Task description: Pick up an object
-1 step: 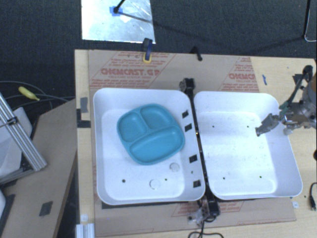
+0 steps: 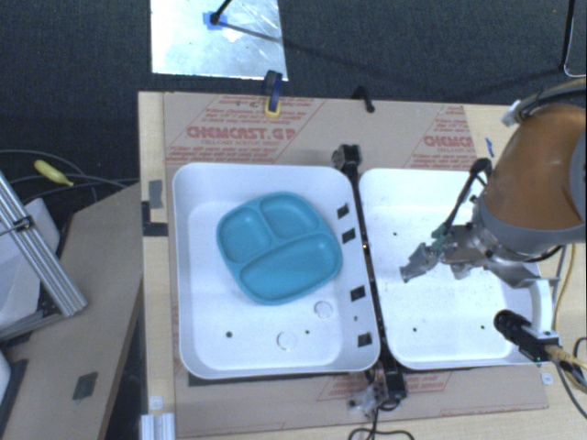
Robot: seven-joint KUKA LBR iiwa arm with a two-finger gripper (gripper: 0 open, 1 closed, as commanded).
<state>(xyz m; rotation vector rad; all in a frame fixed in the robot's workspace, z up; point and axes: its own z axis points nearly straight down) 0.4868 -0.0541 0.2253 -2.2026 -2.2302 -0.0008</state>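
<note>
Bench [image 2: 238,122] first: it carries two shallow white bins side by side, the left bin [image 2: 197,337] and the right bin [image 2: 417,354], meeting along a dark seam with clips. The arm [image 2: 537,177], grey with its orange band, reaches in from the right and hangs over the right bin. In the left bin lies the one obvious candidate for picking — a blue divided plate [image 2: 280,246], flat on the floor, slightly toward the far side. The gripper [image 2: 420,262] sits low over the middle of the right bin, pointing left; whether its claw is wide or narrow cannot be told from this slant, and nothing is seen in it.

Risk, as a judgement: the gripper is well apart from the plate, in the wrong bin, so closing here likely catches only bare floor. Crossing over, the fingers could clip the raised rims at the seam. The plate itself is broad, flat and smooth — a two-finger claw probably finds purchase only on its rim, and may slide off or merely push it along.
</note>
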